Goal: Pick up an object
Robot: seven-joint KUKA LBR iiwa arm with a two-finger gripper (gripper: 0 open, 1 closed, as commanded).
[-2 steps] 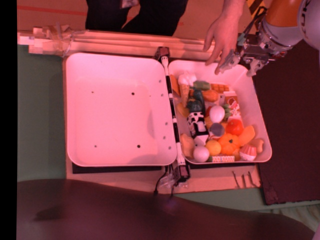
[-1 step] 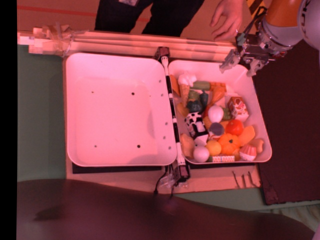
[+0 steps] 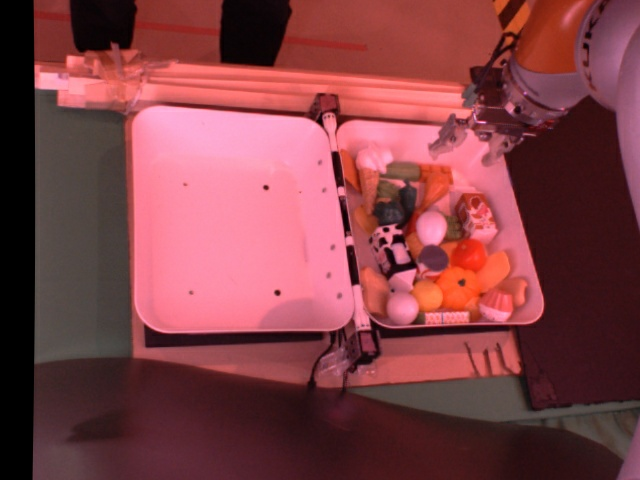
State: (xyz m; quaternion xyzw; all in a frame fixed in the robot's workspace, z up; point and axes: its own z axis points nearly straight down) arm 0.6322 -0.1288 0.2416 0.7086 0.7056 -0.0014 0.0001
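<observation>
1. The arm (image 3: 600, 28) is showing a rounded, smooth grey shell along its right side.
2. A wide orange band (image 3: 560, 23) is wrapping the arm just above the wrist, glossy and curved.
3. Below the band, a pale grey wrist ring (image 3: 535, 93) is narrowing toward the tool.
4. A dark cable (image 3: 497, 56) is running down the wrist's left side.
5. The gripper (image 3: 472, 143) is looking like a grey metal block with small dark fittings.
6. Two short grey fingers (image 3: 445, 138) are sticking out from the block, splayed apart, each with an angular tip.
</observation>
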